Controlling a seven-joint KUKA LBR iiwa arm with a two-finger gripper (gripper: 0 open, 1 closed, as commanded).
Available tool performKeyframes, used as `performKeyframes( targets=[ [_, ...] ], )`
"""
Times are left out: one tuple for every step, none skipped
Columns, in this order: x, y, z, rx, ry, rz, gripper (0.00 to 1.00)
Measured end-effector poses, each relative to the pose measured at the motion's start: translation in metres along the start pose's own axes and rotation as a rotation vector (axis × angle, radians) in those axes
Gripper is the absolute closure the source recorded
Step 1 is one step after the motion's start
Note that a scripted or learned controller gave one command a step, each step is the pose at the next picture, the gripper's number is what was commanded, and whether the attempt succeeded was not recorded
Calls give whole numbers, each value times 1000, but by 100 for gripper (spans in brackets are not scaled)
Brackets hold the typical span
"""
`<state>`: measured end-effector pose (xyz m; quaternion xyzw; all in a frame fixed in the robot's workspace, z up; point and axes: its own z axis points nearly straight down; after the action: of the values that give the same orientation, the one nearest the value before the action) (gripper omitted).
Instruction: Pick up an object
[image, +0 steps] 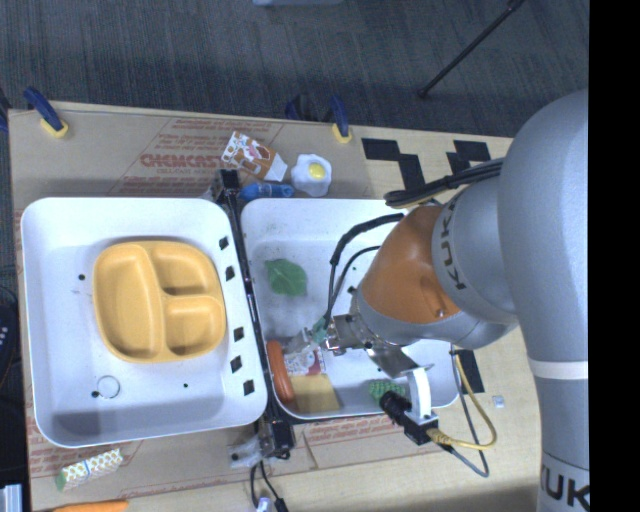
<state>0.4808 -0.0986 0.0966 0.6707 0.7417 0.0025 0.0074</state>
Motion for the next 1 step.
performKeyframes(
  targets=[
    [0,0,0,0,0,0,0]
  ],
)
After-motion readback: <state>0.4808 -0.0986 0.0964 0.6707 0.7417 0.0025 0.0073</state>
